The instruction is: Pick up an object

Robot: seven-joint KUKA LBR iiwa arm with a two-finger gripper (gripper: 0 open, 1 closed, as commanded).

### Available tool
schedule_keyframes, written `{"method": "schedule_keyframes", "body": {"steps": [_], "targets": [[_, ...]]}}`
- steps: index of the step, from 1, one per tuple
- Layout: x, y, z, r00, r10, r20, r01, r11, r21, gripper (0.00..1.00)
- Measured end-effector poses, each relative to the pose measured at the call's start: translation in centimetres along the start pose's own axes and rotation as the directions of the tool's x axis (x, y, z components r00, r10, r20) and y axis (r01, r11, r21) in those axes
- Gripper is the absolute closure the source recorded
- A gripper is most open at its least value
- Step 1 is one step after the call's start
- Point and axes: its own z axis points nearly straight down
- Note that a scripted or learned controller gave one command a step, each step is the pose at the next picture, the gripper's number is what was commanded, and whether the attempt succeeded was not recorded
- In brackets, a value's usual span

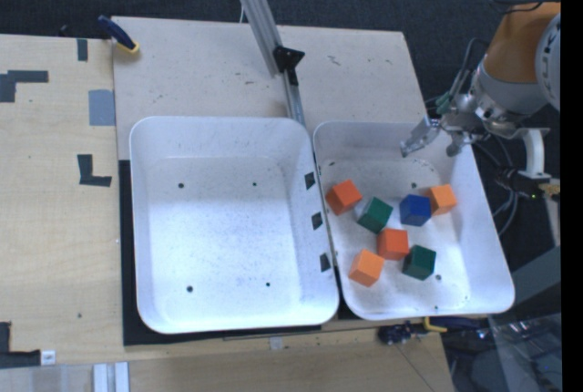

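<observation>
Camera view, from above at a slant: the gripper point(428, 137) hangs over the far edge of the right bin point(483, 276), w/ nothing between its fingers. The 2 fingers stand apart, angled down toward the bin's far-left corner. The grey arm point(519, 62) w/ its orange band reaches in from the right, wrist above the bin's far-right corner, probably a staging pose before a descent.

7 cubes lie loose on the right bin's floor, clustered mid-bin toward the near side, likely tumbled there rather than arranged. An orange cube point(343, 196) sits closest to the bin's left wall; a green cube point(374, 215) is just beside it. A blue cube point(414, 210) and an orange cube point(443, 199) touch near the right wall. An orange-red cube point(393, 243), a dark green cube point(419, 262) and an orange cube point(367, 267) lie nearer the near edge.

Being cubes, none has a long axis; each rests flat, turned at its own angle to the bin walls. The left bin point(146, 199) sits alongside.
</observation>
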Motion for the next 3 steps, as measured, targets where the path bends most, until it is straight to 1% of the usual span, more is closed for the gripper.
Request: {"method": "schedule_keyframes", "body": {"steps": [1,2,3], "targets": [[-0.1,0.2,4.4,1.0,0.0,0.0,0.0,1.0,-0.001,0.0],[0.0,0.0,9.9,1.0,0.0,0.0,0.0,1.0,-0.001,0.0],[0.1,0.2,8.5,1.0,-0.002,0.0,0.002,1.0,-0.006,1.0]]}}
